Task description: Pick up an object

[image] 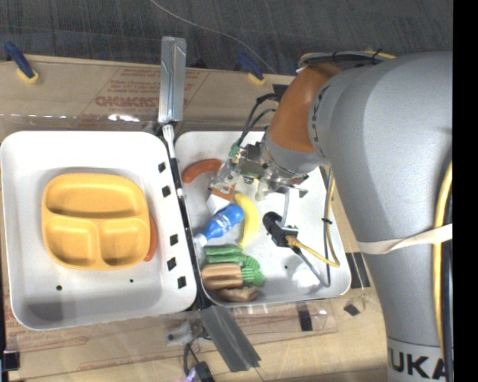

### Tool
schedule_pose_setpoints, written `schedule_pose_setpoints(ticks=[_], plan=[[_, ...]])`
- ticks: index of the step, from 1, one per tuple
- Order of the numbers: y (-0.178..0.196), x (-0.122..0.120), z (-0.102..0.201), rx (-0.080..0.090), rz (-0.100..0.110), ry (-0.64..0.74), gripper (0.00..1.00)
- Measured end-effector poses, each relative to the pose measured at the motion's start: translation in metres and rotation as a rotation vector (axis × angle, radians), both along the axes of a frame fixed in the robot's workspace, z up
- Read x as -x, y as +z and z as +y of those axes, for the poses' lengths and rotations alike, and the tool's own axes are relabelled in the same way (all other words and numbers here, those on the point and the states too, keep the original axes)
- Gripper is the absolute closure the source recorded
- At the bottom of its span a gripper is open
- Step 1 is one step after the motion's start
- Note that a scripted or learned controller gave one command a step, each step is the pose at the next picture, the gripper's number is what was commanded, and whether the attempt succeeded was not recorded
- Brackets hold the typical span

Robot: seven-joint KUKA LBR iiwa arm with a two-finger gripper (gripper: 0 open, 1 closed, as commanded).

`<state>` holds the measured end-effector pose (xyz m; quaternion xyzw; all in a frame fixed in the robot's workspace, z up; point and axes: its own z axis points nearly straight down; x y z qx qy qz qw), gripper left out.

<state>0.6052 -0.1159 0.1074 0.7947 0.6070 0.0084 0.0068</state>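
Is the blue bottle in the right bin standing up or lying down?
Lying down. The blue bottle rests on its side on the right bin floor, beside the banana.

We see grey arm (366,142) reaching into R bin (334,281), gripper (243,173) low above banana (248,217) & blue bottle (221,224), yellow tray (95,217) in L bin (32,293), green toy (231,255) near hot dog (221,276)

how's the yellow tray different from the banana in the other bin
The yellow tray is broad, flat and split into compartments; the banana is slim, curved and solid. The yellow tray lies alone in the left bin; the banana sits in the right bin, crowded against a blue bottle and near the claw. The tray's yellow runs toward orange, the banana's is paler. Both are yellow.
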Motion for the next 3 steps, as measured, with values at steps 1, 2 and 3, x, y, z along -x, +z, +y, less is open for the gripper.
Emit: schedule_pose_setpoints(ticks=[1,2,3], plan=[[-0.001,-0.058,-0.021,-0.002,-0.001,0.03,0.0],[0.005,-0.053,0.016,-0.001,0.021,0.043,0.0],[-0.013,-0.021,0.008,0.0,0.019,0.207,0.0]])
